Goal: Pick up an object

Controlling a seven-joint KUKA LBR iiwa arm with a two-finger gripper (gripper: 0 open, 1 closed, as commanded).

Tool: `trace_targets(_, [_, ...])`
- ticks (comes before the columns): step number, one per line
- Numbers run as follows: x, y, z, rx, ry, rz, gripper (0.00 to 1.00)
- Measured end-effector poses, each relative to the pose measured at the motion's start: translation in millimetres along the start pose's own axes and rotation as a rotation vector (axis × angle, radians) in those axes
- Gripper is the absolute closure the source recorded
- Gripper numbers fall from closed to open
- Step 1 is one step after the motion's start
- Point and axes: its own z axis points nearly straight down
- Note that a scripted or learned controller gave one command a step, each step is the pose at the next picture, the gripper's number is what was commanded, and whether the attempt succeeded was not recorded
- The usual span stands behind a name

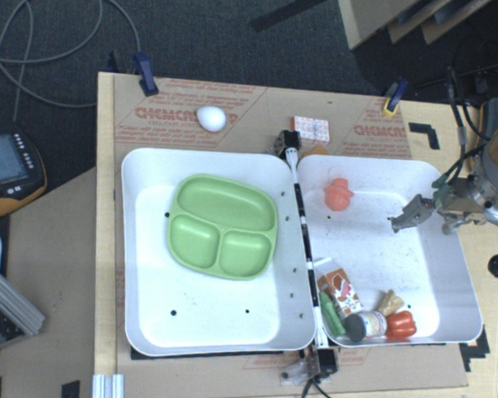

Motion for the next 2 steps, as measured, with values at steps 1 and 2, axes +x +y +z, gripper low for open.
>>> trace_targets(1, [55, 26, 105, 0.002, 0.001, -0.001, 0.00])
trace_targets(2, [38, 107, 162, 0.000, 0.000, 0.000, 0.00])
